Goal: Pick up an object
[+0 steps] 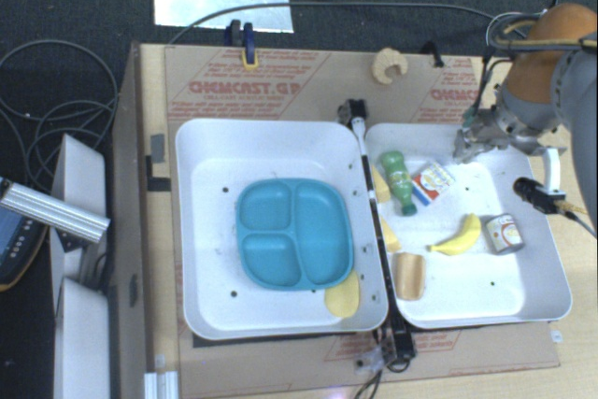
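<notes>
The right bin (537, 299) holds a green bottle (397, 182) lying near its left wall. A white packet with red and blue print (433, 182) lies beside the bottle. A banana (458, 236) and a small printed can (505, 234) sit toward the middle right, and a tan cup-like piece (408, 274) is near the front left. My gripper (470, 143) hangs over the back of this bin, up and to the right of the packet and apart from every object.
The left bin (201, 163) carries a blue divided plate (293, 234) and a yellow piece (343, 296) at its front right corner. Small yellow pieces (381, 187) lie against the divider. A beige ring (389, 65) rests on the cardboard behind the bins.
</notes>
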Controlling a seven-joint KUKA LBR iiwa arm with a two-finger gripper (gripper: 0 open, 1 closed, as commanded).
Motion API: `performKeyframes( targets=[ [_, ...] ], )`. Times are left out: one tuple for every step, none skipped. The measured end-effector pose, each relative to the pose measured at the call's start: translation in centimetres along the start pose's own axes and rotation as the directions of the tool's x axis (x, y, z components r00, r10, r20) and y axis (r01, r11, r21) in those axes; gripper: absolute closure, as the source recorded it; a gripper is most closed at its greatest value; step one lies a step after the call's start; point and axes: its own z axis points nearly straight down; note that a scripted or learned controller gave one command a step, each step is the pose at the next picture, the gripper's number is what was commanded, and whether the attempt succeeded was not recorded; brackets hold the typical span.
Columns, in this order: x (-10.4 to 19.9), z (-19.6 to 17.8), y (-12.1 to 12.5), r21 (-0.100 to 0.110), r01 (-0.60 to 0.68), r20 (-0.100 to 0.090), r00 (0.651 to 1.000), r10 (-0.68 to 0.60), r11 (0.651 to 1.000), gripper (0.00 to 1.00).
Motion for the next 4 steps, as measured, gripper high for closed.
performKeyframes(
  targets=[
    [0.0, 0.0, 0.0, 0.001, 0.001, 0.000, 1.000, -0.001, 1.000, 0.00],
    [0.2, 1.0, -6.4, -0.001, -0.009, 0.000, 1.000, 0.009, 1.000, 0.00],
    [0.1, 1.7, -12.3, 0.018, -0.008, -0.005, 1.000, 0.008, 1.000, 0.00],
    [0.1, 0.6, -12.2, 0.014, -0.007, -0.004, 1.000, 0.007, 1.000, 1.00]
  ],
)
